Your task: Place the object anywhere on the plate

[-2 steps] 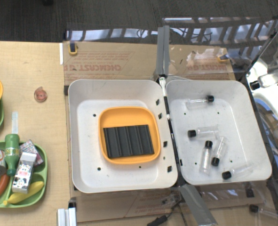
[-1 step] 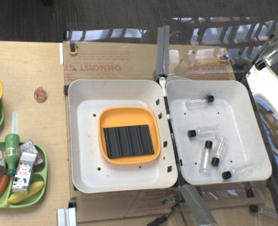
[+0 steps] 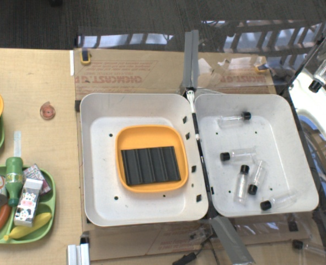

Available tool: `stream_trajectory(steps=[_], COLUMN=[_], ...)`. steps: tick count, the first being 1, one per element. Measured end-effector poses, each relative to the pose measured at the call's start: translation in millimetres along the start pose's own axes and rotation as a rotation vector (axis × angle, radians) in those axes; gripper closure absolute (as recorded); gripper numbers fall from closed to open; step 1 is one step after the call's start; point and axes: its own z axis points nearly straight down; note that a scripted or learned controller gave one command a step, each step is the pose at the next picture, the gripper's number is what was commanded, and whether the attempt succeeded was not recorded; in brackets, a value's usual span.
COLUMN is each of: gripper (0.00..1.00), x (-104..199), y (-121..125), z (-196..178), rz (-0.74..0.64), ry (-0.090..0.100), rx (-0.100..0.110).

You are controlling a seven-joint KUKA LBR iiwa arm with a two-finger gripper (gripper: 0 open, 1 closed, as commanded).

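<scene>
1. Camera view, the task's things: five clear vials with black caps lie flat in the right bin point(image 3: 295, 148).
   - The farthest vial point(image 3: 233, 118) has its long axis across the bin, cap toward the arm's side.
   - The middle vial point(image 3: 237, 155) also lies crosswise, cap toward the left bin point(image 3: 96, 164).
   - Two vials lie close together, running near to far. One point(image 3: 241, 182) has its cap at the far end. The other point(image 3: 256, 174) tilts a little and has its cap at the near end.
   - The nearest vial point(image 3: 277, 201) lies slanted by the bin's front wall, cap toward the left.
2. The orange plate point(image 3: 151, 135) sits in the left bin. A dark ribbed block point(image 3: 151, 165) lies flat on the plate, long axis crosswise.
3. The pincer: I cannot tell whether it is released or clenched, nor how the vials lie relative to it. No vial touches the plate.
4. Writing: the cardboard point(image 3: 129, 73) behind the bins bears red print, upside down, seemingly "CHEMCAST". The rest is too small to read.
5. On the wooden bench at the left, a green tray point(image 3: 41, 225) holds toy food, including a green bottle point(image 3: 14, 181).
</scene>
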Motion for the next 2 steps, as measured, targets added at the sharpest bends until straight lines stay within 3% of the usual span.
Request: stream_trajectory(steps=[1, 2], gripper=[1.00, 1.00], x=[-3.1, -3.5], y=[-4.4, -4.4], z=[-1.3, -1.2], rz=[-0.112, -0.430], ry=[-0.001, -0.001], rx=[0.003, 0.003])
